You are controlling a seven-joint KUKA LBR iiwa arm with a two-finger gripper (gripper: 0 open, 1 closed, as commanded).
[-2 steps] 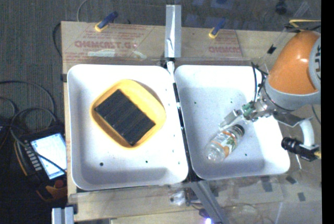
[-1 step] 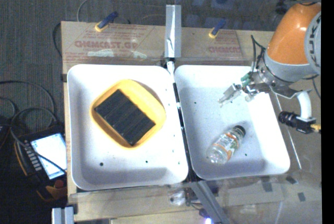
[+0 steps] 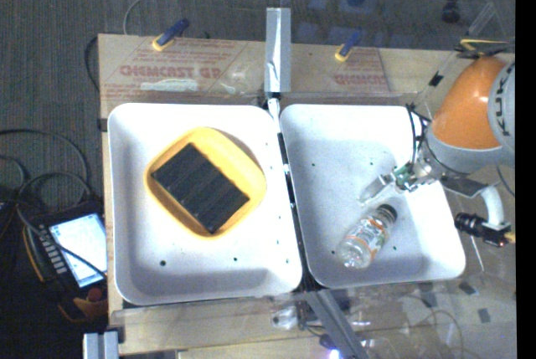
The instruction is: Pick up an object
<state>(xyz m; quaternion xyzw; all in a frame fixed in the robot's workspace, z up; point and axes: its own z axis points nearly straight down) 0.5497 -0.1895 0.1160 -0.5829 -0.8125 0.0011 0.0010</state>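
Note:
A clear plastic bottle [image 3: 367, 236] lies on its side in the right bin [image 3: 335, 140], near the front, its cap end pointing toward the front left. My gripper [image 3: 381, 188] hangs over the right bin just behind and above the bottle's upper end, reaching in from the right under the orange band [image 3: 473, 110]. Nothing shows in its grasp. In the left bin [image 3: 134, 131] a yellow dish [image 3: 243, 161] holds a dark ribbed rectangular pad [image 3: 201, 186].
A narrow ridge [image 3: 285, 173] where the two bin walls meet divides the bins. Cardboard sheets with two blue-and-yellow clamps [image 3: 170, 33] lie behind them. A black cable [image 3: 412, 127] runs along the right bin's back right corner.

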